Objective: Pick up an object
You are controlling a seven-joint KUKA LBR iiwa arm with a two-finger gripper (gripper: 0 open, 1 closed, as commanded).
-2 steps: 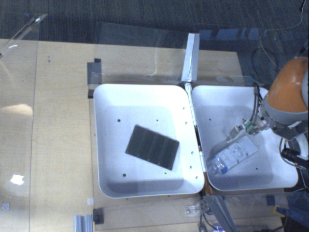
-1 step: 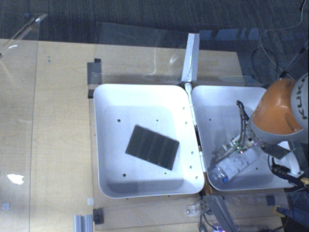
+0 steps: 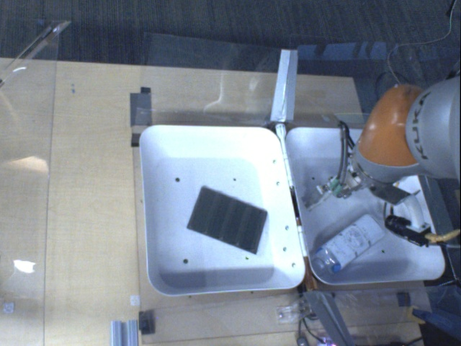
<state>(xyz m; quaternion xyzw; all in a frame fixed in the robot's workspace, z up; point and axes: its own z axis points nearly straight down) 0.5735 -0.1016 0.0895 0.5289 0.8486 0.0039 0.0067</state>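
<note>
Camera view, looking down at a slant: my arm (image 3: 425,132) comes in from the right, the orange band bulging over the right bin (image 3: 317,157), and my gripper (image 3: 337,186) hangs low over that bin's upper middle — a small dark and greenish tip against the white floor. Whether it is spread or pressed together I cannot tell; the wrist hides most of it, and nothing is visibly caught in it. So I judge this the approach step, no grasp yet. Two candidates to pick. The nearer is a plastic bottle (image 3: 349,244) lying on its side in the right bin, below my gripper and apart from it — clear, crinkled-looking wall, pale label, bluish cap end toward the lower left. It is round and glossy, so I expect it to roll or slip unless gripped across its body. The other is a dark flat pad (image 3: 227,218) in the left bin (image 3: 166,157), rectangular, matte, faintly ribbed, lying skewed on the bin floor; flat things give little edge to catch. Next move, as I judge it: shift down-view over the bottle, align across its width, descend, close. Both bins are smooth white trays with rounded corners, touching along the middle divider.
</note>
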